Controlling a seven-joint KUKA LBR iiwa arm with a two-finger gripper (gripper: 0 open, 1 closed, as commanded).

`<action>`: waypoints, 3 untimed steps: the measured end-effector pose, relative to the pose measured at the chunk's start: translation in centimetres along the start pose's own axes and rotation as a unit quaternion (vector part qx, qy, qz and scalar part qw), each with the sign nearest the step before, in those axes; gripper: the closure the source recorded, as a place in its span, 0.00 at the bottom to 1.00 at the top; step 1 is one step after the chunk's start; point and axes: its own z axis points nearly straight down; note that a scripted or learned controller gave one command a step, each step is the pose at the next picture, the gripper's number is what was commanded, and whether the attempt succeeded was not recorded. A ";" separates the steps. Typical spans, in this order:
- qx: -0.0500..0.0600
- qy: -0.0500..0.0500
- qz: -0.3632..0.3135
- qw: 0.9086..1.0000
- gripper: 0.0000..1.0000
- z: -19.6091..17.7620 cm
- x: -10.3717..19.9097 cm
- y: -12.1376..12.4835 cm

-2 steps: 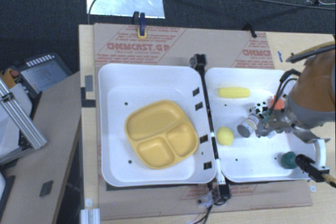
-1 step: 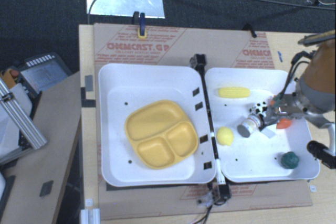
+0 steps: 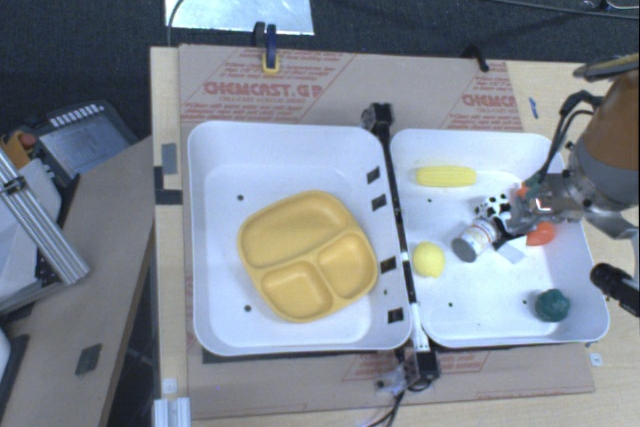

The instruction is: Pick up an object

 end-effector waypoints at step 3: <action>0.001 0.001 -0.003 1.000 1.00 -0.3 15.0 7.1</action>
